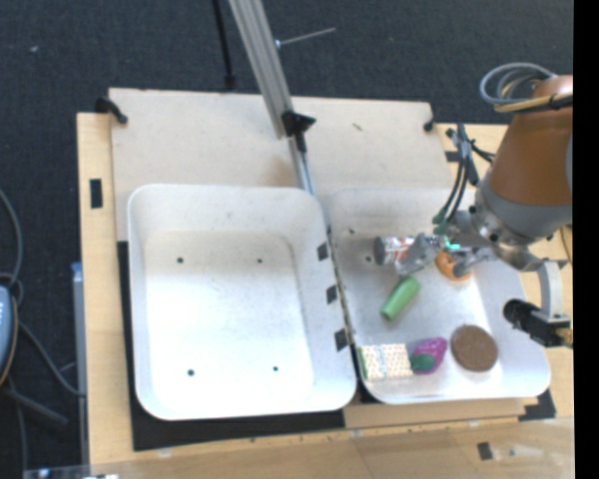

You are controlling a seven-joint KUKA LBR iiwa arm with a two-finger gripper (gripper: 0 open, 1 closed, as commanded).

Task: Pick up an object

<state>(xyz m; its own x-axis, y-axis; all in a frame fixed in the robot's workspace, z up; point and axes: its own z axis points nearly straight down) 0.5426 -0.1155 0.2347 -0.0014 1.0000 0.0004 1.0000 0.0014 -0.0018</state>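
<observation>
Bench (210, 138): bearing two shallow white bins side by side, a slanted metal post (265, 53) rising from behind.

Left bin (145, 267): sitting beside the right one, rims nearly touching.

Right bin (364, 218): holding every candidate for the pick.

Arm (529, 163): reaching in from the right, hanging over the right bin's upper half.

Gripper (419, 252): hovering low at the bin's middle, just above the green cylinder; spread of the jaws impossible to tell from this slant, nothing visibly held between them.

Brown disc (473, 348): lying flat near the front right corner.

Green cylinder (400, 298): lying tilted at the centre, just below the gripper; probably the nearest target.

Patterned block (385, 361): resting against the front rim.

Purple object (429, 353): touching the patterned block's right side.

Orange object (453, 265): sitting just beside the gripper, partly hidden by it.

Risks: closing on air, the gripper appearing offset from the cylinder; rolling the cylinder away on a glancing touch; nudging or pinching the orange object instead, being so near; lifting with a slanted, weak hold and dropping.
</observation>
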